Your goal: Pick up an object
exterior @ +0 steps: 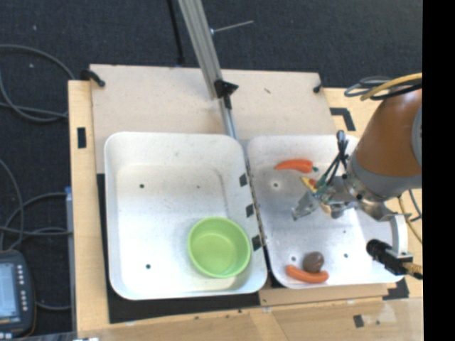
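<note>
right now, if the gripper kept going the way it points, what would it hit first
Probably the bare floor of the right-hand shallow white bin: the two-finger gripper points down and left at it. The orange carrot-shaped toy lies off that line, though depth is unclear.

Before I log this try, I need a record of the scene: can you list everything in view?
Bins: two, white, side by side on the bench.
Bowl: one, light green, near corner of the left bin.
Upper orange piece: one, orange, long, far part of the right bin.
Lower orange piece: one, orange, long, near edge of the right bin.
Brown lump: one, dark brown, right bin, touching the lower orange piece.
Metal rail: one, grey, slanting down between the bins.
Arm: one, orange band, entering from the right.
Gripper: one, low over the right bin's middle.
</note>
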Motion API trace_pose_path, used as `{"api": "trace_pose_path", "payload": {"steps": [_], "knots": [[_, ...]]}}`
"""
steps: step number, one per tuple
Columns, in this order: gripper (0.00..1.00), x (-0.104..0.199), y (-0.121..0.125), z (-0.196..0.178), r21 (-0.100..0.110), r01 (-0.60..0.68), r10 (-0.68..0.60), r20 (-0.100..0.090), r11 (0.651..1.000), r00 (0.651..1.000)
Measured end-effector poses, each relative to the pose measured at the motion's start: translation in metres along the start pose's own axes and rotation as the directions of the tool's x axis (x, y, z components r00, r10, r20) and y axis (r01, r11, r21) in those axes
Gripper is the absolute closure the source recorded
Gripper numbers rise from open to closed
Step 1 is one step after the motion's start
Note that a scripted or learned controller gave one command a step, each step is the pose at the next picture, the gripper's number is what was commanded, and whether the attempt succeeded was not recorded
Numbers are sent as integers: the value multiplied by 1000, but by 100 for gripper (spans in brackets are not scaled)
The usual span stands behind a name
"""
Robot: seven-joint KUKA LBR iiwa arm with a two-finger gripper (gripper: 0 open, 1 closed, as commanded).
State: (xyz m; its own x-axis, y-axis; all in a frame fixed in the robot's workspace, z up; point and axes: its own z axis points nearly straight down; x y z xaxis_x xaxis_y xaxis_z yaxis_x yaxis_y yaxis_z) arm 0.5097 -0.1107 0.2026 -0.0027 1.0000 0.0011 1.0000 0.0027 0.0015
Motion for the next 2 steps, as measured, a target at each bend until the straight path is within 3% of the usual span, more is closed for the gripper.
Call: {"api": "trace_pose_path", "payload": {"steps": [1, 2], "knots": [[0, 0, 0, 0, -1, -2, 2, 0, 1000, 1000], [0, -4, 7, 45, 5, -4, 4, 3, 1000, 1000]]}}
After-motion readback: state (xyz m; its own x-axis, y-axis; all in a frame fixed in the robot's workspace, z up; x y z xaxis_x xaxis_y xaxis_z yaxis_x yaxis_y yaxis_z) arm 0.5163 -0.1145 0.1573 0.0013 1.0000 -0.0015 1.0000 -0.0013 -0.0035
